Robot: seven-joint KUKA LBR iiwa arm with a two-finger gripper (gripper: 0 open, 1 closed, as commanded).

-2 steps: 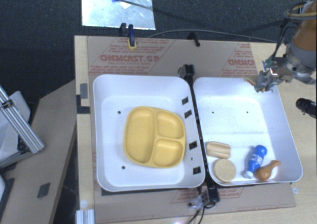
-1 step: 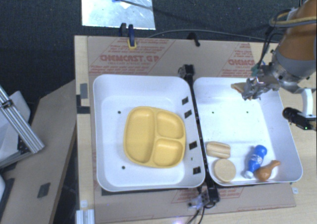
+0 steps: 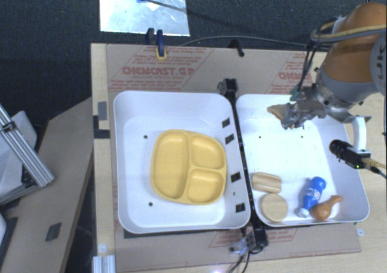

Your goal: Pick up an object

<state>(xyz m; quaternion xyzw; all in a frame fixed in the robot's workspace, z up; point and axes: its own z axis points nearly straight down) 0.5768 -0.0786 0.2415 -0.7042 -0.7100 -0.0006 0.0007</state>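
The grey arm's claw (image 3: pixel 294 122) hangs by the far edge of the right white bin (image 3: pixel 302 151), beside a small tan piece (image 3: pixel 277 111). I cannot tell what the claw is doing. It looks like the reaching step. Next it must drop onto one thing.

Two white bins. One yellow plastic tray with three parts (image 3: pixel 188 167) in the left bin (image 3: pixel 136 145). Along the right bin's near edge: one bread roll (image 3: pixel 266 182), one round cracker (image 3: pixel 274 207), one blue bottle (image 3: pixel 311 194), one brown drumstick (image 3: pixel 327 206).

The arm (image 3: pixel 357 42) is running off the right edge, so most of it is missing. The gripper (image 3: pixel 294 118) is covering part of a tan thing (image 3: pixel 277 111). The bench (image 3: pixel 78 145) is getting cut off at the bottom.
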